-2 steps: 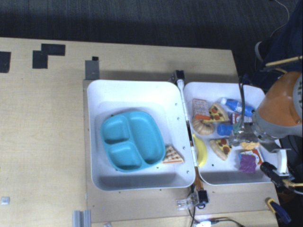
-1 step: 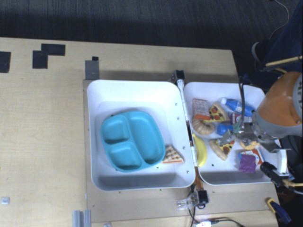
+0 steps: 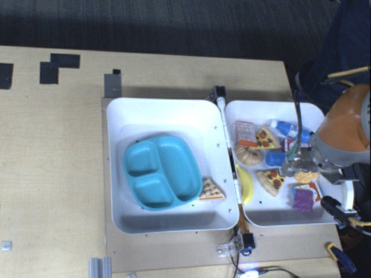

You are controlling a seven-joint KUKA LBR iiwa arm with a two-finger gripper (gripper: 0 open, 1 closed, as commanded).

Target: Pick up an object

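Observation:
The right bin (image 3: 278, 220) holds several toy foods: a yellow banana (image 3: 246, 185), a pizza slice (image 3: 271, 180), a second pizza slice (image 3: 266, 138), a tan bread piece (image 3: 249, 154), a blue bottle (image 3: 287, 128), a small blue item (image 3: 275, 158) and a purple piece (image 3: 302, 200). My gripper (image 3: 294, 160) hangs low over the middle right of this bin, just right of the small blue item and above the lower pizza slice. The grey arm with its orange band (image 3: 345, 126) covers the bin's right side.
The left bin (image 3: 116, 155) holds a blue divided plate (image 3: 161, 171) and a toasted sandwich wedge (image 3: 211, 190) near the divider. A black clip (image 3: 218, 91) sits where the bins meet at the back. Cables lie at the front edge (image 3: 246, 245).

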